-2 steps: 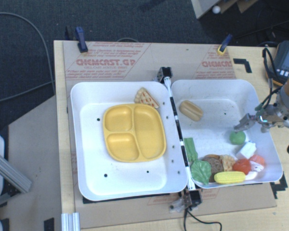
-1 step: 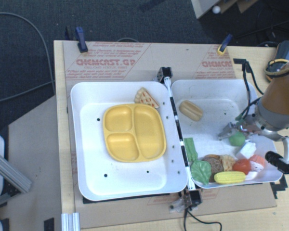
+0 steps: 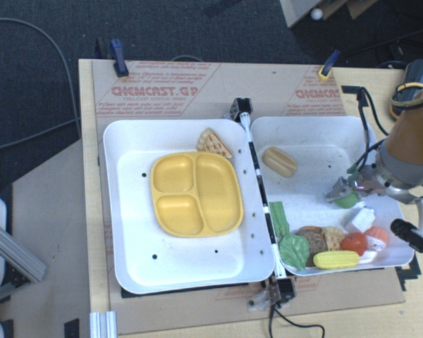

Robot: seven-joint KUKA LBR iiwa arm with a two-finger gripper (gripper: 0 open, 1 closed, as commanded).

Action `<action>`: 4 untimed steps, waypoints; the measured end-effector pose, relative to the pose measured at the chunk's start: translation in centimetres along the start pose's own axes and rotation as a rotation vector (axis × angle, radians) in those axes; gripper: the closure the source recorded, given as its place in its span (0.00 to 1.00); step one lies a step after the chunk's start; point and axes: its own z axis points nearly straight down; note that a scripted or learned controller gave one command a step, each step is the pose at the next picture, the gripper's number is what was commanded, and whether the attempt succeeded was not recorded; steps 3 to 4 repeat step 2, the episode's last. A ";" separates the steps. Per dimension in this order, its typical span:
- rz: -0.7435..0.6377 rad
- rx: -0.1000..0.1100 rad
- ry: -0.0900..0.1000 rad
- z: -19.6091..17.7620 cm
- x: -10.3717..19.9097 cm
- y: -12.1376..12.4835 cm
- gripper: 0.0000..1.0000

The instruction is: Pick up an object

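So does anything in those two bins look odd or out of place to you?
Mostly tidy. One oddity: the waffle piece in the left bin sits outside the yellow divided plate, wedged against its top edge. In the right bin, the toy food is heaped in the near corner, while a bread roll lies alone.

Arm: 1, enters from right edge, orange band above grey wrist, angled down-left.
Wrist: low, tilted twd left.
Claw [image 3: 342, 192]: tip low, pointing left; finger state can't tell.
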 end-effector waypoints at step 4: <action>-0.002 0.001 0.001 -9.0 16.2 3.8 1.00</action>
